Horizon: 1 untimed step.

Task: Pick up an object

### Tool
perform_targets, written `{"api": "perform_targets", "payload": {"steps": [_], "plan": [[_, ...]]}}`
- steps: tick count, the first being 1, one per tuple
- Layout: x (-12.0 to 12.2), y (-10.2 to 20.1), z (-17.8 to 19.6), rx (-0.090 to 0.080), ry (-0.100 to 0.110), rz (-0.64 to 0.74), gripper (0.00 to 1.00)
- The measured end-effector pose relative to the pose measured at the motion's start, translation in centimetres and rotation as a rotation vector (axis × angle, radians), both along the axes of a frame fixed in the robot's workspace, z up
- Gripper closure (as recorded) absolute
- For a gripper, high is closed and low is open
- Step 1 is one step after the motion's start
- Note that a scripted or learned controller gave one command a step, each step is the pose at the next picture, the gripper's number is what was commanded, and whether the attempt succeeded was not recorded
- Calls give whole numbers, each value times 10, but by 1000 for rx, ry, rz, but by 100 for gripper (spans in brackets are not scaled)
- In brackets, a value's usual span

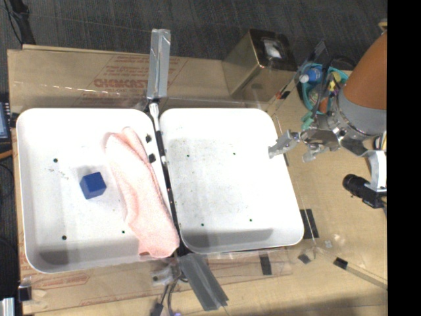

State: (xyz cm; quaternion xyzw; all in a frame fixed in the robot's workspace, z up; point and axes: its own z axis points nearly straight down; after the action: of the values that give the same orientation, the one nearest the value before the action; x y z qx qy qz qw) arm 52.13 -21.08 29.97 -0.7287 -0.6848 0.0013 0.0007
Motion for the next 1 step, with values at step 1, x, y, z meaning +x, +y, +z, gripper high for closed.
{"api": "perform_targets", "payload": {"steps": [1], "plan": [[5, 2, 4, 0, -1, 11, 0]]}}
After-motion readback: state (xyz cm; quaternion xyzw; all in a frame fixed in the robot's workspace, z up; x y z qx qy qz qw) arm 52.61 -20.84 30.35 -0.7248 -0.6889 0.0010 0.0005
